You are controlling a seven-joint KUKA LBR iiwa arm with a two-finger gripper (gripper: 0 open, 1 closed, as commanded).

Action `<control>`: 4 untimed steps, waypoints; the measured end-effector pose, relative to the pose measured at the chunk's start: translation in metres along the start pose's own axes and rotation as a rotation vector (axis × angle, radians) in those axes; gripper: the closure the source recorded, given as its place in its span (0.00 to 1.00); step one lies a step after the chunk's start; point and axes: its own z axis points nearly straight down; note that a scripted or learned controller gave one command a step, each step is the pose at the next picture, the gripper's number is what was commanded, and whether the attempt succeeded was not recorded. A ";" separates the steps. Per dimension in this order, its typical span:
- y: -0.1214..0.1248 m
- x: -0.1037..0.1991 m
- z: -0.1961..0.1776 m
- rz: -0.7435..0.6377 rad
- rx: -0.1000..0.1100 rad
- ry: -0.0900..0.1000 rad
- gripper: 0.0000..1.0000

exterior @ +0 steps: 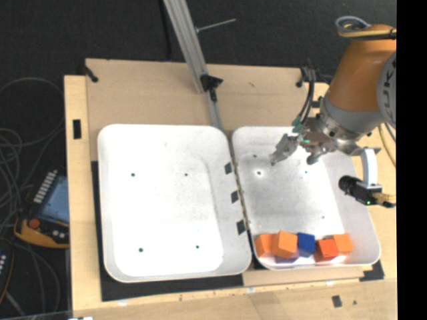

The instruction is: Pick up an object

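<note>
The gripper [297, 153] hangs over the far part of the right bin [347, 199], its two fingers spread apart with nothing between them. The blocks, four orange [285, 244] and one blue [305, 243], lie in a row along that bin's near wall, the row running left to right, well apart from the gripper. The left bin [117, 199] sits just beside the right one.

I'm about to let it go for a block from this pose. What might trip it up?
1. The blocks sit packed in a row against the right bin's near wall, so a finger may strike the wall or a neighbouring block instead of sliding down beside one.
2. The tool, its fingers spread, hovers at the bin's far end, well away from the blocks, so a descent from here would likely close on nothing.
3. Orange blocks touch the blue block; a grasp could drag two together.
</note>
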 end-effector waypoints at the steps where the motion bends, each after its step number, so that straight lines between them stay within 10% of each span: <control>1: 0.013 0.036 -0.134 -0.004 -0.010 -0.001 0.00; 2: -0.037 0.009 -0.003 0.004 0.008 -0.001 0.00; 3: -0.089 0.084 0.052 -0.005 0.009 0.003 0.00; 4: -0.085 0.079 0.038 0.008 -0.003 0.000 1.00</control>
